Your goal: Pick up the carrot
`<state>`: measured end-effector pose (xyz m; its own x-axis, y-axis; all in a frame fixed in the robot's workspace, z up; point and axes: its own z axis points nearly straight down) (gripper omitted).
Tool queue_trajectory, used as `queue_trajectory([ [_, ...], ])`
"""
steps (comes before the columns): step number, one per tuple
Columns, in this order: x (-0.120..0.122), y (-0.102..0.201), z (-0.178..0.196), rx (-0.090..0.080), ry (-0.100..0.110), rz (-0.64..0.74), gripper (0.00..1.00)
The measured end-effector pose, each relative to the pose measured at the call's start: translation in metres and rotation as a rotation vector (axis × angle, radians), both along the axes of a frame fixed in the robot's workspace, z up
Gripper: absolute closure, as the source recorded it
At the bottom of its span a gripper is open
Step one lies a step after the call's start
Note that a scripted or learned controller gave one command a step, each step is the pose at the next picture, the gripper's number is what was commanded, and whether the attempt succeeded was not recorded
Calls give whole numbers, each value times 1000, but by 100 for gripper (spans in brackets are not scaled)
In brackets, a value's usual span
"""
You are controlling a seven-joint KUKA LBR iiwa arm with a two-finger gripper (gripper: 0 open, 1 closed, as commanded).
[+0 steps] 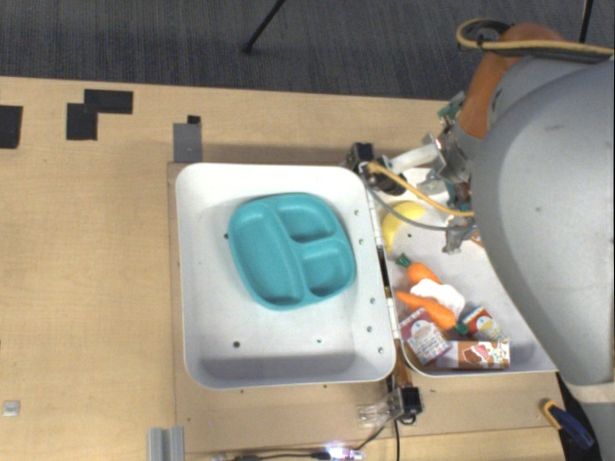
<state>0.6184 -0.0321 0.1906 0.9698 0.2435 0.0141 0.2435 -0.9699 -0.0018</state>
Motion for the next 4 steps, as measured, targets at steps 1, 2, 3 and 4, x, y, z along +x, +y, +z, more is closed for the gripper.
queue_trajectory([
  [1, -83, 36, -6, -2, 15, 200, 0],
  [2, -120, -52, -94, -14, -9, 205, 0],
  [3, -119, -57, -98, -18, -28, -32, 0],
  [4, -119, -54, -98, -19, -28, -30, 0],
])
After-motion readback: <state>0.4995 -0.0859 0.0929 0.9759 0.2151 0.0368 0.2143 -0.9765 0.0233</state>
